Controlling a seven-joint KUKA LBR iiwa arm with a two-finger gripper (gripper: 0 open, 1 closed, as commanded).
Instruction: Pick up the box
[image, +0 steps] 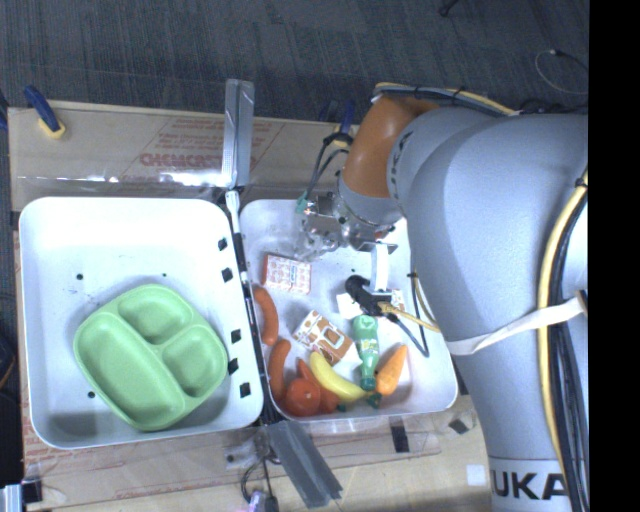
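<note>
A small flat box (287, 272) with a red-and-white pattern lies in the back left part of the right bin (262, 222). A second small box (322, 335), orange and white, lies tilted nearer the bin's middle among the toy food. My gripper (320, 232) hangs low over the back of the right bin, just behind and to the right of the patterned box. Nothing shows held in it. The grey arm with its orange band covers the bin's right side.
The right bin also holds two sausages (266, 314), a tomato (302, 398), a banana (336, 379), a green bottle (366, 346) and a carrot (391, 368), crowded at the front. A green divided plate (150, 355) lies in the left bin (60, 230).
</note>
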